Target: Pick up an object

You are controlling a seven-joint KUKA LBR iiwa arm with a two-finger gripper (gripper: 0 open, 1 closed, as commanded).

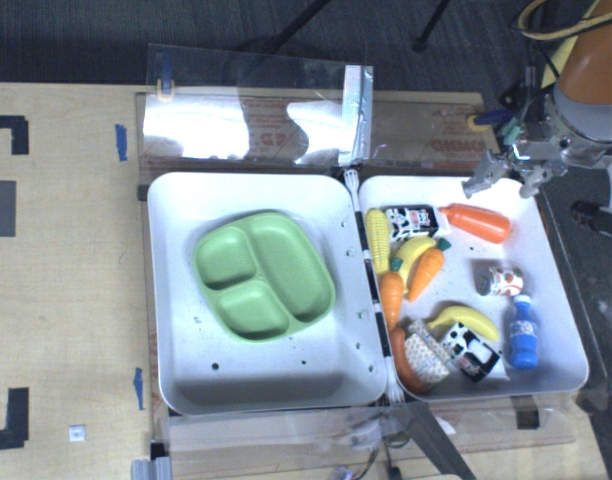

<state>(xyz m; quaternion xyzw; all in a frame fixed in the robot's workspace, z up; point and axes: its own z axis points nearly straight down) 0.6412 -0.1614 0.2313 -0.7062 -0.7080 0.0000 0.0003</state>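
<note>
Gripper [506, 173] hovers over the back right corner of the right bin [571, 313], fingers a little apart, nothing between them; the arm [586, 78] comes in from the upper right. Right bin holds the objects: orange sausage [476, 222] near the back, just below the gripper, corn cob [377, 240], two carrots [424, 273], bananas [464, 318], small can [498, 282], blue bottle [523, 335], black-and-white cartons [410, 219]. Left bin [176, 348] holds a green divided plate [263, 273].
</note>
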